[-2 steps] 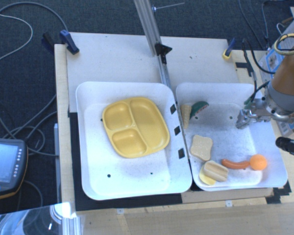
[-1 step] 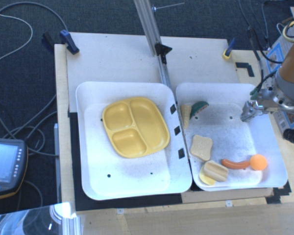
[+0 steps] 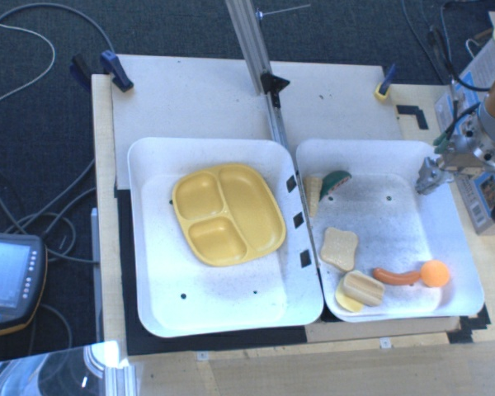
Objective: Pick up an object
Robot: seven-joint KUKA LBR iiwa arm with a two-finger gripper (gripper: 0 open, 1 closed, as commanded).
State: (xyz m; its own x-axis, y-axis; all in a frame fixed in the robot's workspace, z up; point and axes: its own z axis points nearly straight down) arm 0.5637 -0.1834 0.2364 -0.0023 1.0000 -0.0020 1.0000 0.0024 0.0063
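**Operator:** Report the claw position and state.

**Technician:** You see the claw [image 3: 429, 176] at the right edge of the right bin [image 3: 445, 221], above its upper right rim. The arm [image 3: 478, 134] enters from the right. Whether the claw is open or closed cannot be determined from this view, and nothing is visible in it.

**Operator:** Where are the pickable objects?

**Technician:** You find all loose items in the right bin, well apart from the claw. A green and red piece [image 3: 336, 182] lies near the upper left corner, beside a pale yellow slab [image 3: 313, 195] at the left wall. A slice of toast [image 3: 339, 248] lies lower left of centre. Below it, a bread roll [image 3: 364, 288] rests partly on a yellow disc [image 3: 346, 299], near the lower rim. An orange ball [image 3: 434, 274] sits at the lower right, touching the end of an orange-red sausage shape [image 3: 398, 277] that extends to its left.

**Operator:** And the left bin?

**Technician:** The left bin [image 3: 161, 304] holds a yellow divided plate [image 3: 228, 214] with three compartments, lying flat and turned at an angle. Both bins sit side by side on the surface [image 3: 198, 97].
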